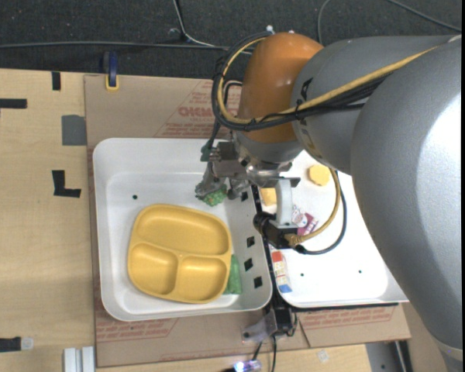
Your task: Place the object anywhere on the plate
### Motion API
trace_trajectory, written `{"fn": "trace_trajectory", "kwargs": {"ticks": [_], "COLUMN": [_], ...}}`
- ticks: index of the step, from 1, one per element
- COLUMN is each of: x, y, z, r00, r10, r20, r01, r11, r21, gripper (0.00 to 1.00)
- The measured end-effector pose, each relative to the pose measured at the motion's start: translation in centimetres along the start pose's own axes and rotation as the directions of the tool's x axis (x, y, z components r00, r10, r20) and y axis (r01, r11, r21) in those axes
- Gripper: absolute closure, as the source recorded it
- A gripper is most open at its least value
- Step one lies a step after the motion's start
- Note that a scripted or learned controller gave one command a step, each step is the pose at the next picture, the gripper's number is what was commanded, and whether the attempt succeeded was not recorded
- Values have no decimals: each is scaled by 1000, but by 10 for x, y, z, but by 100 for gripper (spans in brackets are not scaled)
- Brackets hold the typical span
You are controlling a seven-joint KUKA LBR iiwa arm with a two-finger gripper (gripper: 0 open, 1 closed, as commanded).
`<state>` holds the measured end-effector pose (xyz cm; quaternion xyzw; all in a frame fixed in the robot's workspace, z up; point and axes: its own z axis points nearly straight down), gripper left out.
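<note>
Above yellow plate, claw half hidden under wrist, pinching green object.

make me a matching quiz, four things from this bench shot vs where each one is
Things:
1. plate
2. claw
3. yellow disc
4. clamp

Places:
A. right bin
B. bench's far edge
C. left bin, near side
D. just beyond the plate's far rim

Pairs: 1-C, 2-D, 3-A, 4-B
</note>
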<state>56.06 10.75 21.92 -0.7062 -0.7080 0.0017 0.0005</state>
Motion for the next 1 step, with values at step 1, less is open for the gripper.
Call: {"fn": "trace_trajectory", "kwargs": {"ticks": [1], "x": [0], "y": [0], "z": [0], "r00": [1000], "r10": [0], "r20": [0], "r01": [0], "r11": [1000], "r21": [0], "gripper": [0]}}
